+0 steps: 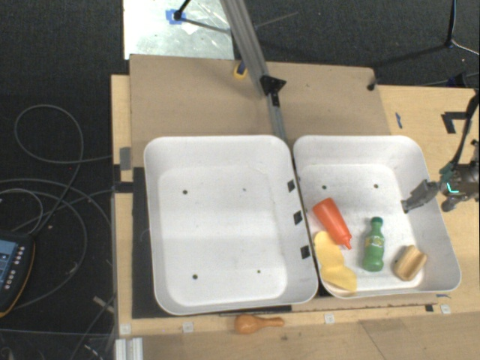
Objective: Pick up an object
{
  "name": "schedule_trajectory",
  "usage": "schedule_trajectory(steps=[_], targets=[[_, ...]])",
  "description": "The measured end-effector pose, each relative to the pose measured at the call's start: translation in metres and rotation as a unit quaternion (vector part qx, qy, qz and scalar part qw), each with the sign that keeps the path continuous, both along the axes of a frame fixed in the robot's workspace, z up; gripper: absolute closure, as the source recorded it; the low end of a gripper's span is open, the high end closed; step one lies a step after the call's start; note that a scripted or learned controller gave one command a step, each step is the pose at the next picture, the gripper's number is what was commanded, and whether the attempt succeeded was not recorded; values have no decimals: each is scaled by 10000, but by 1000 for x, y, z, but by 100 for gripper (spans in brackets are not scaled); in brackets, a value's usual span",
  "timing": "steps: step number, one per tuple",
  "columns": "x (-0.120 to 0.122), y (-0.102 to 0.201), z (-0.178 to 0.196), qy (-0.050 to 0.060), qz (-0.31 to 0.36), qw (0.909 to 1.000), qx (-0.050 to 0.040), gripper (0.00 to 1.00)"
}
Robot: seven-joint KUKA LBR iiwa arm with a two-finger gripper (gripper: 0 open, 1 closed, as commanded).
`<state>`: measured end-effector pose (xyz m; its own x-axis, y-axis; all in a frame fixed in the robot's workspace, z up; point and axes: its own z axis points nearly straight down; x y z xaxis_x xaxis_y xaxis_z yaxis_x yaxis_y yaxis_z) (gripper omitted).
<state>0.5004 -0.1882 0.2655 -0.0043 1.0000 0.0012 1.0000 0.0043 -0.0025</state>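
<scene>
Presently, your gripper (424, 195) sits at the far right of the camera view, over the right rim of the right bin (352, 152), with just the wrist end of the arm entering the frame. One dark finger (418, 196) slants down and left across the bin wall; whether the claw is wide or narrow cannot be told from this angle, and nothing is visible between the fingers.

Note the candidate objects, all gathered in the near part of the right bin. An orange-red bottle (332, 222) lies tilted, cap toward the near edge. Just beside it, touching or nearly so, a yellow banana-shaped item (333, 261) rests against the bin's near left corner. A green bottle (373, 244) lies to their right, apart from both. A tan, bread-like piece (409, 262) lies near the right corner, closest to your gripper but well clear of it.

A small orange pear-shaped object (257, 322) lies on the bench (195, 96) in front of the left bin (217, 223).
</scene>
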Motion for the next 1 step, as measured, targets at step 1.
schedule_trajectory(steps=[1], targets=[[1, 0, 2, -22, -4, 10000, -6, 0]])
